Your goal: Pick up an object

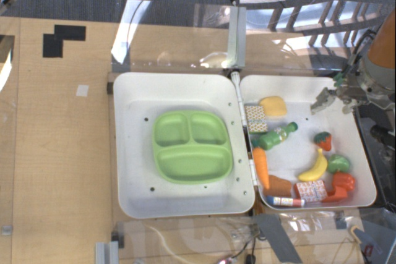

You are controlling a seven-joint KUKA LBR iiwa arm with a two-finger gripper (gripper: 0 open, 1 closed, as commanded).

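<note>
near rim of the right bin (365,201): i see the crowd packed against it — marker (289,201), red-and-white box (311,190), red pepper (343,182), carrot (260,167) along the divider, banana (314,167) and green vegetable (338,163) just behind, leaving little room at that edge. mid-bin holds a strawberry (322,141), green bottle (275,136), wafer (255,118) and yellow piece (273,106), with bare floor open between these and the far right corner. left bin (133,151) carries a green divided plate (192,146) with free margin all round; far right, the gripper (333,100) hovers over the right bin's upper-right edge, fingers spread, nothing between them.
</note>
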